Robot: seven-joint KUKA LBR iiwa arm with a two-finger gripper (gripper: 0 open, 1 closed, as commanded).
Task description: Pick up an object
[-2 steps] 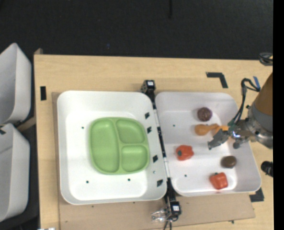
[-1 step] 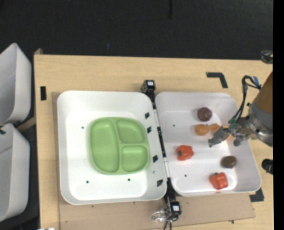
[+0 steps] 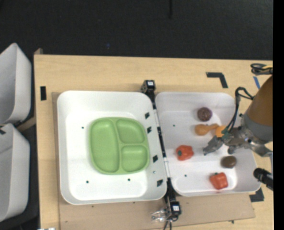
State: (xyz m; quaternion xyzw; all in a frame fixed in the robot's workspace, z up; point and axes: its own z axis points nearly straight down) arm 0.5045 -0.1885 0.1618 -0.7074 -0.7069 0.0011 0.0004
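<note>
The right bin (image 3: 180,104) holds several small objects: a dark purple round one (image 3: 204,113), a tan-orange one (image 3: 206,128), a red pepper-like one (image 3: 184,152), a brown lump (image 3: 229,162) and a red piece (image 3: 219,180). My gripper (image 3: 219,149) hangs low over the right half of this bin, among the tan-orange object, the red pepper-like one and the brown lump. Its fingers (image 3: 210,147) stand apart, open, with nothing between them. The grey arm with its orange band (image 3: 262,110) comes in from the right.
The left bin (image 3: 70,109) carries a green divided plate (image 3: 118,144). A raised divider with black clips (image 3: 157,143) separates the two bins. Cables (image 3: 237,104) run along the arm near the right bin's far wall.
</note>
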